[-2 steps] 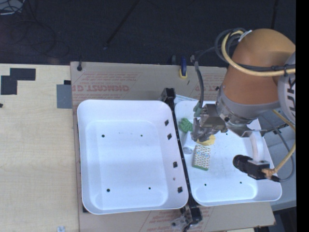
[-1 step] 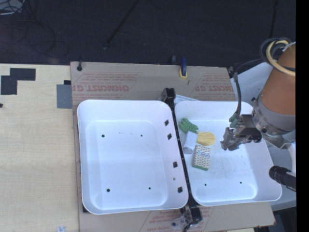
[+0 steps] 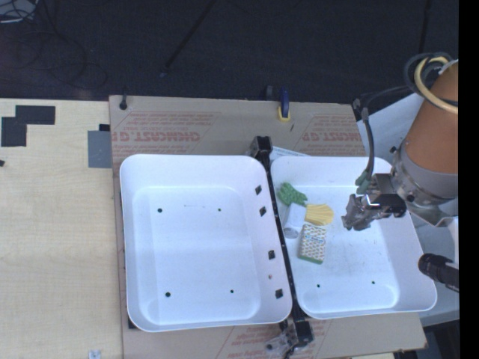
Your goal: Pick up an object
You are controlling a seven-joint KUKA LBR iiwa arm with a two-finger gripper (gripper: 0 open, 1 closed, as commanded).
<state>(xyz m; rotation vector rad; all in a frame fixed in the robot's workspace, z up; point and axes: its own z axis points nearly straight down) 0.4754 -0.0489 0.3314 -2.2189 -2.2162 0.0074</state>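
In the right bin [image 3: 374, 290] several small objects lie near its left wall: a green leafy toy [image 3: 291, 194], a yellow piece [image 3: 319, 215], a patterned white box [image 3: 313, 243] and a small pale item [image 3: 293, 217]. My gripper [image 3: 358, 218] hangs over the middle right of this bin, to the right of the yellow piece and apart from it. Nothing shows between its fingers.
The left bin [image 3: 150, 178] stands beside the right one, joined by black clips [image 3: 271, 254] along the shared edge. Both rest on a cardboard sheet [image 3: 194, 129]. A yellow and blue clamp [image 3: 284, 109] sits at the cardboard's back edge.
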